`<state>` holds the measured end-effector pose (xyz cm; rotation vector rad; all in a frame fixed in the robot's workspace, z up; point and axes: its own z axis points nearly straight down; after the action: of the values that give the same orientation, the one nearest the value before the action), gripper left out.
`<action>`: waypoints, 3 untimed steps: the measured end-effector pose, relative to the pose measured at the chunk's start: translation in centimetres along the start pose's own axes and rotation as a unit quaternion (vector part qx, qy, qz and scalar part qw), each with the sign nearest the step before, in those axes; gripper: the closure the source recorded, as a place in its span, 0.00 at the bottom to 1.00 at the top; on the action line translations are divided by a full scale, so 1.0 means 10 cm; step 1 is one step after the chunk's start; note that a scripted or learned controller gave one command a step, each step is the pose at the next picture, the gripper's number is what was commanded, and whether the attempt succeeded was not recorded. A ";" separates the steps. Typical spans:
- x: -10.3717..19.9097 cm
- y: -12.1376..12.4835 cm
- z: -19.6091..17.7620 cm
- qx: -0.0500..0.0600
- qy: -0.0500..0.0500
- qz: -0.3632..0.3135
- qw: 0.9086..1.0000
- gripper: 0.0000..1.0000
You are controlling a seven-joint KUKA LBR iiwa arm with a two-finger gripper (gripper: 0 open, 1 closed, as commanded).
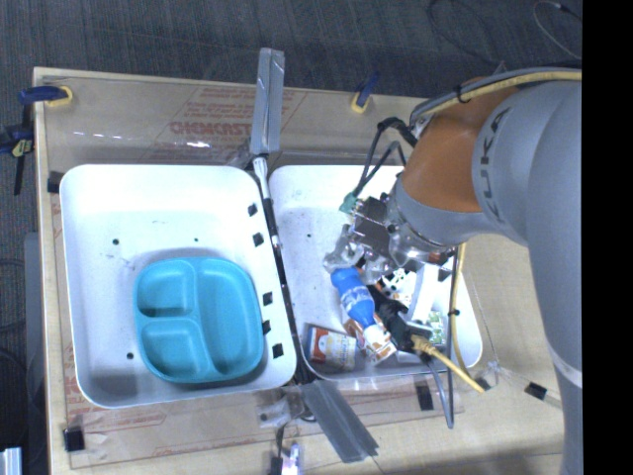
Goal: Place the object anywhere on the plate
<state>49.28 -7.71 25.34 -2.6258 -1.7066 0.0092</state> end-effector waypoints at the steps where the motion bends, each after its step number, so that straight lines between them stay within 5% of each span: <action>1: 0.72 0.07 0.52 -0.002 -0.001 0.034 0.999 1.00; 2: 0.84 0.09 0.20 -0.003 -0.001 0.039 0.999 1.00; 3: 1.33 -0.34 0.63 -0.003 -0.001 -0.058 0.998 1.00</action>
<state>51.55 5.87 19.05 -2.5273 -1.8598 0.0066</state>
